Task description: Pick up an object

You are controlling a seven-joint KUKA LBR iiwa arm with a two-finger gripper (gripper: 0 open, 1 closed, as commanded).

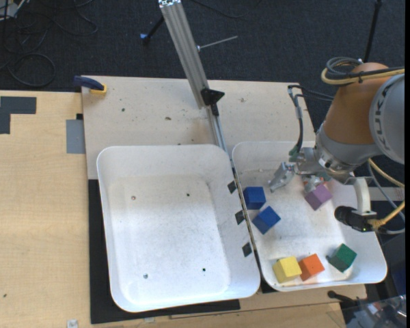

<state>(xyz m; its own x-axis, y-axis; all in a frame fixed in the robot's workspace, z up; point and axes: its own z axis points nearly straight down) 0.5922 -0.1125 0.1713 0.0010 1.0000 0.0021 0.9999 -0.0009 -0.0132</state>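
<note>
Gripper [285,175], viewed from above the bench: the metal fingers [281,178] hang over the far part of the right bin [369,268]; whether they are spread or pressed together cannot be told from here, and nothing shows between them. Behind the gripper the wrist leads right to the orange band [352,115] and the grey arm [395,118], which enters from the right.

Blocks, all in the right bin: a purple block [319,196] lies just right of the gripper, close under the wrist. Two blue blocks lie near the bin's left wall, one [254,197] nearer the gripper than the other [266,219], the pair close together. Along the near wall, from left to right, stand a yellow block [286,269], an orange block [311,266] touching it, and a green block [342,257] a little apart.

The left bin [116,162] sits beside the right bin, their walls joined by black clips. A slanted metal rail [186,46] rises beyond the bins.
</note>
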